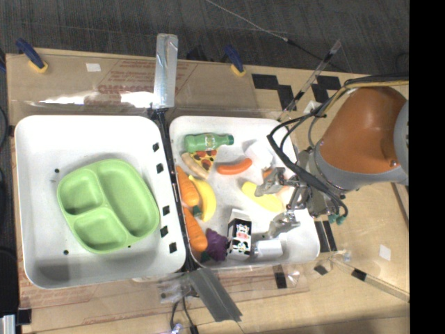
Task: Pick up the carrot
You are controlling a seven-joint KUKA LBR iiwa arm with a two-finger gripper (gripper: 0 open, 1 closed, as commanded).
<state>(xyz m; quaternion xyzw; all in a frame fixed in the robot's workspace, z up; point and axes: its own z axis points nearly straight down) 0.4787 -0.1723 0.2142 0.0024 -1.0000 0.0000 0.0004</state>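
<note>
The carrot point(196, 232) is long and orange and lies along the left wall of the right bin point(306, 239), partly under a banana point(204, 196). My gripper point(277, 204) hangs over the right side of that bin, well to the right of the carrot. Its two fingers stand apart, open, one finger point(270, 184) toward the back and the other toward the front. A yellow lemon-like piece point(256, 188) lies beneath and between them. Nothing is lifted.
The right bin also holds a green bottle point(206, 142), a pizza slice point(199, 161), a red-orange sausage point(233, 165), a purple item point(216, 244), a cow-print carton point(240, 236) and a silver can point(270, 248). The left bin point(42, 138) holds a green divided plate point(106, 204).
</note>
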